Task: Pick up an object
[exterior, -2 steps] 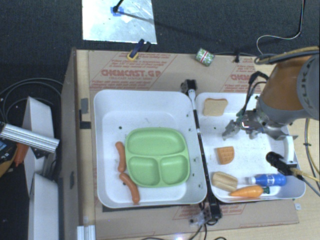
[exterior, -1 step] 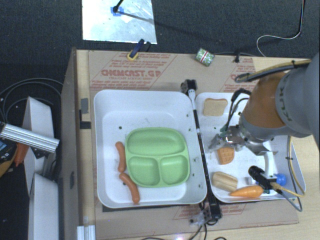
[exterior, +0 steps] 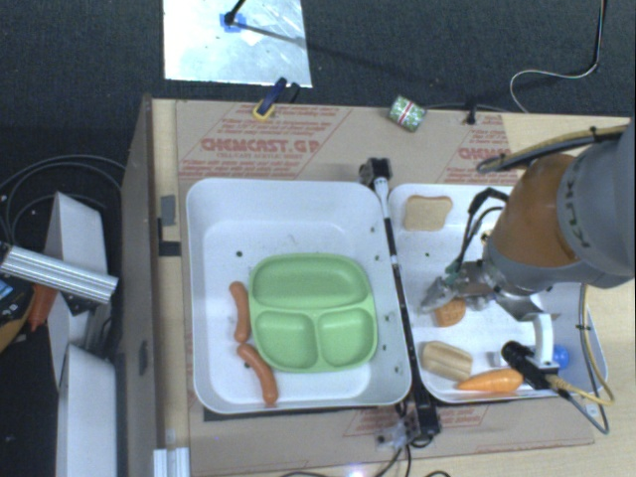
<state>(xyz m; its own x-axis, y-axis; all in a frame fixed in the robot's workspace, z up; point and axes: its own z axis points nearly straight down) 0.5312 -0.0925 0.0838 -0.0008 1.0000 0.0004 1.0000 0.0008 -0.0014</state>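
Observation:
My gripper point(exterior: 444, 294) hangs low over the right bin point(exterior: 570, 296), near its left wall, with the grey arm and its orange band reaching in from the right. Directly below and touching its front side lies a small brown-orange food piece point(exterior: 450, 314). In the same bin, a slice of toast point(exterior: 427, 213) lies at the back. A tan bread roll point(exterior: 445, 359) and an orange carrot point(exterior: 487, 382) lie at the front.
The left bin point(exterior: 214, 266) holds a green divided plate point(exterior: 313, 311) and two sausages point(exterior: 238, 312) point(exterior: 260, 373) along its left side. A green can point(exterior: 406, 113) and a yellow-blue clip point(exterior: 270, 99) lie on the cardboard behind the bins.

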